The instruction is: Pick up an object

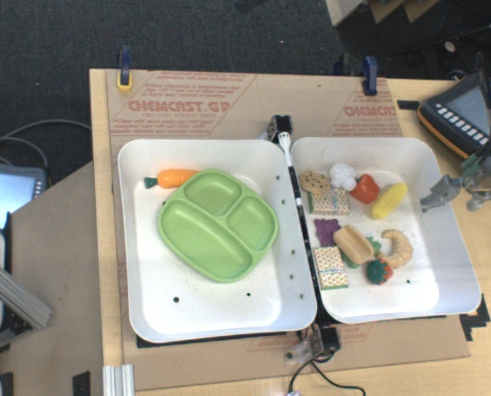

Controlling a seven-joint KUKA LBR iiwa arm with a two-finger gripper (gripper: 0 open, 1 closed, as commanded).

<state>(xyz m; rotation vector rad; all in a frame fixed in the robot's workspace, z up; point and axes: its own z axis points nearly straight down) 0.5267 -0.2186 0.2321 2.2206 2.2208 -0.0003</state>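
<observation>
Camera view: gripper at right edge, over right rim of right bin; finger state cannot be told, too small and blurred; nothing seen held.

Left bin: green divided plate, carrot just beside its upper left, long axis left-right, green top pointing left.

Right bin: toy foods clustered left of centre: corn tilted, tomato, garlic, hot dog, croissant, strawberry, crackers.

Toy foods clustered in right bin
</observation>
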